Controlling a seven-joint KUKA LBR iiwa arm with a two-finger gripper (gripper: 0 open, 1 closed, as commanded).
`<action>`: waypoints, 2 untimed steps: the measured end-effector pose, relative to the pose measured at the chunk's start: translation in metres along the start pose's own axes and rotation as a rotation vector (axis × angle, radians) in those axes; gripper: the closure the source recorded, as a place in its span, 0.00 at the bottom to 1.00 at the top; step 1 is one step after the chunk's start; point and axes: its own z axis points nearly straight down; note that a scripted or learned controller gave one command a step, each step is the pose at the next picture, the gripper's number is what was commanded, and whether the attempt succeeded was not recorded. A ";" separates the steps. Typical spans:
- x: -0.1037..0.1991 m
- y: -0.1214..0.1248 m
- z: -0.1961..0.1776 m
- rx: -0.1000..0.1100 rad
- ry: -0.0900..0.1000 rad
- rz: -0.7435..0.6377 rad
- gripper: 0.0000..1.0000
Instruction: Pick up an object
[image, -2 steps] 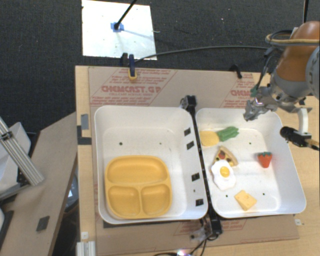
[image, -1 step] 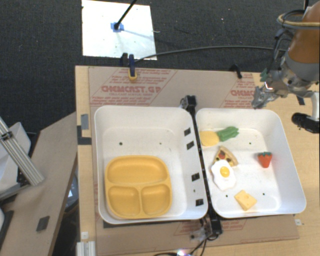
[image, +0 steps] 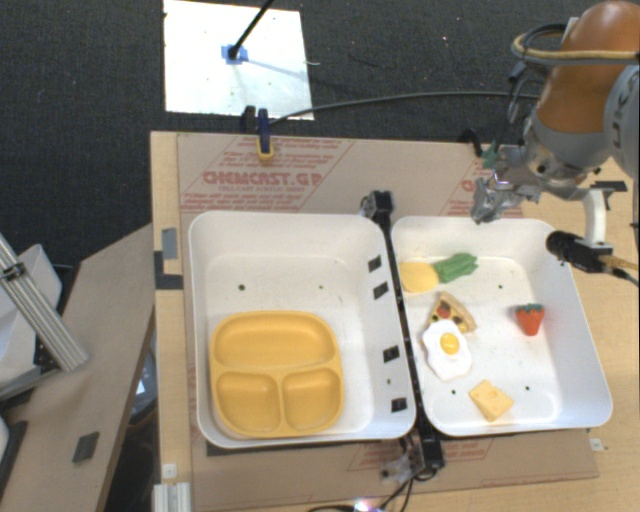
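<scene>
The arm comes in at the upper right of the frame, grey with its orange band showing at the very top; its gripper hangs just above the far rim of the right bin, near that bin's upper left corner; nothing sits between its fingers, though whether they are spread or pressed together I cannot tell from here.

The things to pick lie in the right bin, below the gripper in the frame; a corn cob, yellow with a green husk end, lies nearest, at the bin's upper left; under it a pizza slice touches a fried egg; a wedge of cheese rests lower still, toward the bottom edge; a strawberry stands apart toward the right side of the bin.

The left bin holds a yellow divided tray with one long compartment above two smaller ones, in its lower half.

Both bins rest on a brown sheet printed in red with "CHEMCAST GP" in the upper middle of the frame; the same print seems to repeat at the sheet's upper right, too cut off to read; a blue and yellow clamp grips its top edge; a white sheet lies on the dark floor in the upper left, with a small blue mark on it.
</scene>
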 end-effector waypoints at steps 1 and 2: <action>0.044 -0.020 0.013 0.003 0.000 0.001 1.00; 0.090 -0.034 0.008 0.001 0.000 0.000 1.00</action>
